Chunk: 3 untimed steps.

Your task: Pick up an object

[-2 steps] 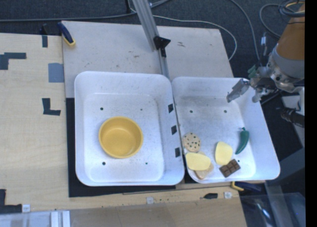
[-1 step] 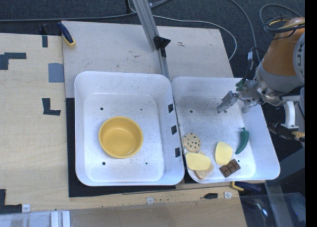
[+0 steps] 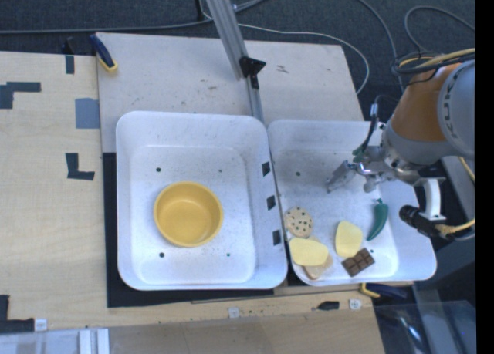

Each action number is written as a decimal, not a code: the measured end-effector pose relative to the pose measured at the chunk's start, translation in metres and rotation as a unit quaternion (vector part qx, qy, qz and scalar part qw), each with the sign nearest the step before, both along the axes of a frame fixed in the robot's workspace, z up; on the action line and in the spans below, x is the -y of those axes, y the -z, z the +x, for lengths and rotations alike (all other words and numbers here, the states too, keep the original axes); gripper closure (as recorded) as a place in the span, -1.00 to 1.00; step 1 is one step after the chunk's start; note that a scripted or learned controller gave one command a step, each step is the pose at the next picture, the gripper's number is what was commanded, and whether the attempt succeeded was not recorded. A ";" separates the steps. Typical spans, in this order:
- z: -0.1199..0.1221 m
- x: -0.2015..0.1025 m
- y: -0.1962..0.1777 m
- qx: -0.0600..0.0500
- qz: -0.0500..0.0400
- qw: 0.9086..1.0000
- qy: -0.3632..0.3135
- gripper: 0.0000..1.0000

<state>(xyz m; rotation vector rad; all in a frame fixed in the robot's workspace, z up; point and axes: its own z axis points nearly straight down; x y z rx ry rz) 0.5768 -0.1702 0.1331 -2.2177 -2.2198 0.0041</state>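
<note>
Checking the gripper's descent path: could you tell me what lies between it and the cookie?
Bare white bin floor; the camera view shows nothing between gripper and cookie.

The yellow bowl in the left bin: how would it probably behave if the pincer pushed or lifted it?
The yellow bowl looks like thin plastic, so probably light and stiff. It sits upright on a flat base, so a push would likely slide it across the left bin, not tip it. Its smooth rim may slip.

bins 2 (image 3: 127,133); bowl 1 (image 3: 188,214); cookie 1 (image 3: 299,222); chocolate 1 (image 3: 357,262); pepper 1 (image 3: 378,220)
</note>
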 end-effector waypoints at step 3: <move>-0.001 0.010 -0.023 0.004 -0.001 1.000 0.000 1.00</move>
